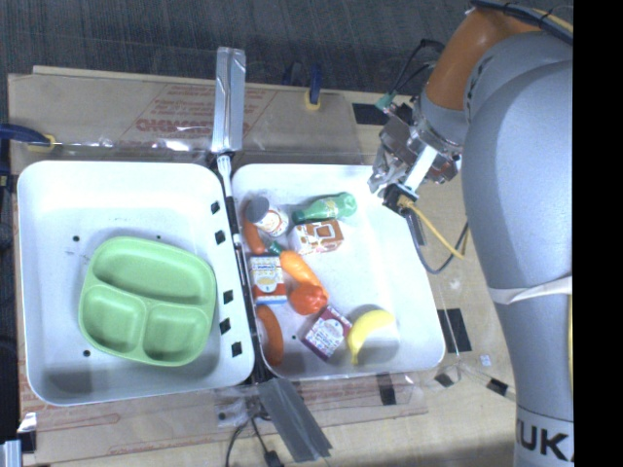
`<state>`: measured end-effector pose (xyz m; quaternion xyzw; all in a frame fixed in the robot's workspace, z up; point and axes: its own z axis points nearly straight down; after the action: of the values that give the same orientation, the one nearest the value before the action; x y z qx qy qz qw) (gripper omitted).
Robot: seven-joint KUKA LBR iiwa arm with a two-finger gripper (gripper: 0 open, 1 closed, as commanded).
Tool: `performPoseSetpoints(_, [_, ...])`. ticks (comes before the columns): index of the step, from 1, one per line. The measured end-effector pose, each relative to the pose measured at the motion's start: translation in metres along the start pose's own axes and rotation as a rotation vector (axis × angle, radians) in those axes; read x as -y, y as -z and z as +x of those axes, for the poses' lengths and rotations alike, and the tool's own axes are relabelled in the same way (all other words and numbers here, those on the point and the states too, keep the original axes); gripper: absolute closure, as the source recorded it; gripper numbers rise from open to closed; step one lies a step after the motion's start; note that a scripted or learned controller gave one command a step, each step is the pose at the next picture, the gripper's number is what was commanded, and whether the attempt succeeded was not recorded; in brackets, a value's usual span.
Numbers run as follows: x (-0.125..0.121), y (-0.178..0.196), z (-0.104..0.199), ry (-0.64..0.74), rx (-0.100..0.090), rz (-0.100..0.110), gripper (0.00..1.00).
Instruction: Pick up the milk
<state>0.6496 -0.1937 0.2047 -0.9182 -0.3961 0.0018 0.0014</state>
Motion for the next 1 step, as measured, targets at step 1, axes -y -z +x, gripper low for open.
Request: performPoseSetpoints(1, [0.0003,0.0001,0.0004,0.001,0.000,0.001,0.00])
